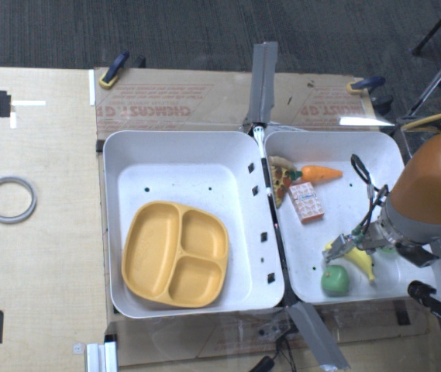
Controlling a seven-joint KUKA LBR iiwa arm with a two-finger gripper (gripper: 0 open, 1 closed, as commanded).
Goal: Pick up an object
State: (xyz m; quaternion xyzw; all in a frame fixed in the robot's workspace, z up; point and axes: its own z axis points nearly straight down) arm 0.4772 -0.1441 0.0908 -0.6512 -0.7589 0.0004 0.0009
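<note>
Gripper point(349, 244) sits low in the right bin point(391, 149), at the banana point(361, 262), but its tip is too small and cluttered for me to tell how it stands or whether it grips anything. That banana looks the likeliest target — a yellow toy fruit, probably light, hard plastic, smooth and curved, so liable to slip or roll. Taking it across the middle of its length would seem the safest hold. Just beside the banana, toward the bin's near wall, lies a green apple point(335, 280), round and harder to pinch. Farther from the banana, toward the far wall, are a small red-and-white carton point(306, 202), a carrot point(321, 173) and a pizza slice point(281, 178) against the divider.

Smooth white bin floor offers little friction — things may skid when nudged. Room around the banana is tight on the apple's side, freer elsewhere. Well apart, in the left bin point(119, 208), rests a yellow divided plate point(175, 254).
</note>
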